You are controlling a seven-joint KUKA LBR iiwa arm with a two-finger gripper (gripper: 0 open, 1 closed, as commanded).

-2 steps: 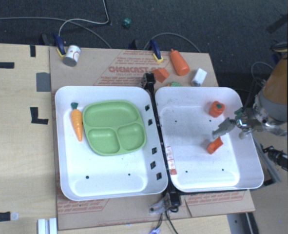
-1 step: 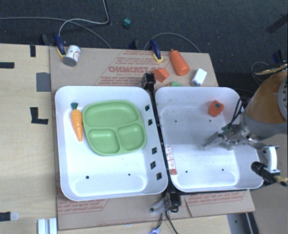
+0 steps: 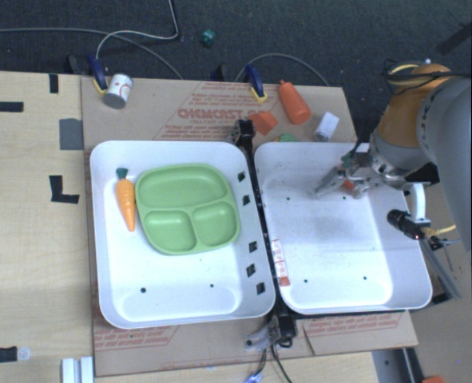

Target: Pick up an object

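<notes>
Wooden bench under cardboard sheet (image 3: 220, 118), dark floor along frame top. Two white bins mid-frame: left bin (image 3: 172, 294), right bin (image 3: 339, 254).

Grey arm (image 3: 427, 126) enters from right edge. Green divided plate (image 3: 189, 207) in left bin.

Toy carrot (image 3: 125, 199), likeliest pick, lies left of plate, just beside it. Judged light, rigid plastic, smooth and tapered, so may slip; grasp across thick upper half.

Gripper (image 3: 339, 180) low over right bin's upper part; jaw spread and any hold: cannot tell. Small reddish bit there, unclear.
</notes>
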